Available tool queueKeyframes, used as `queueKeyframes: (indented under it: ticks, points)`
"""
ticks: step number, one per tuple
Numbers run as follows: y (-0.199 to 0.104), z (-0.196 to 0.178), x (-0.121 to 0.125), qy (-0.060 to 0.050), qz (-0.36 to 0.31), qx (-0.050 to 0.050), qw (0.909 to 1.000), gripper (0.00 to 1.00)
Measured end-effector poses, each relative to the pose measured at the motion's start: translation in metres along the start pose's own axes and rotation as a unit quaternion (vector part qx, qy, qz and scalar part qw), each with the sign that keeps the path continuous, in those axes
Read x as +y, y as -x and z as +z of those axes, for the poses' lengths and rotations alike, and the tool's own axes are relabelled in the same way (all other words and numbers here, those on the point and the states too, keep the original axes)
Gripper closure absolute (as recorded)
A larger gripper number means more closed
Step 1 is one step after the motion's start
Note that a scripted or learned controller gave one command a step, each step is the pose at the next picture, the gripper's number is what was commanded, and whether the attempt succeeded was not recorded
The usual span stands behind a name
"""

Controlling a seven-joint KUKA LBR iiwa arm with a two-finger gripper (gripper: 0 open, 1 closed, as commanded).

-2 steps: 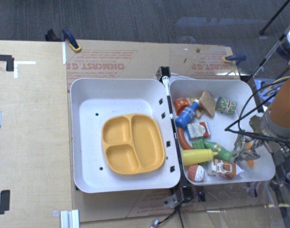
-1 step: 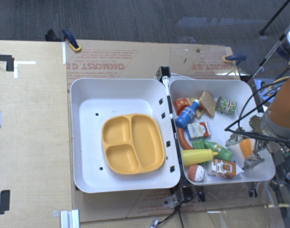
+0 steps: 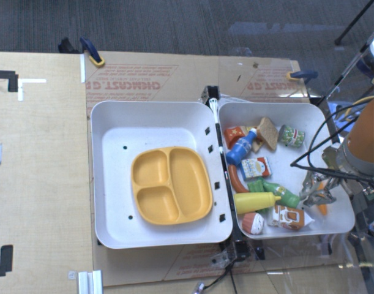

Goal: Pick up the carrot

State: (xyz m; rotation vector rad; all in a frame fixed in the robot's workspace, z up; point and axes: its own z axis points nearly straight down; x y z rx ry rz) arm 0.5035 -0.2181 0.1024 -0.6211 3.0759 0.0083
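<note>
The carrot is a small orange piece near the right wall of the right bin, and the arm partly covers it. My gripper is low in that bin, right over the carrot's upper end and beside the green bottle. An orange bit shows at the gripper's tip, but I cannot make out whether the carrot is held.
The right bin is crowded with a blue bottle, a bread slice, a green can, a yellow mustard bottle, a sausage and a carton. The left bin holds a yellow divided plate. Black cables hang near the arm.
</note>
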Motion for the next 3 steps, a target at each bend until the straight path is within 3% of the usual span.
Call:
queueKeyframes:
  ticks: [1, 2, 3]
  points:
    - [0.000, 0.000, 0.000, 0.000, 0.000, 0.000, 1.0000, 0.00]
    - [-0.007, 0.014, 0.000, -0.001, 0.192, 0.002, 0.9813, 0.00]
    - [-0.004, 0.007, 0.000, -0.001, 0.191, 0.001, 0.9816, 1.00]
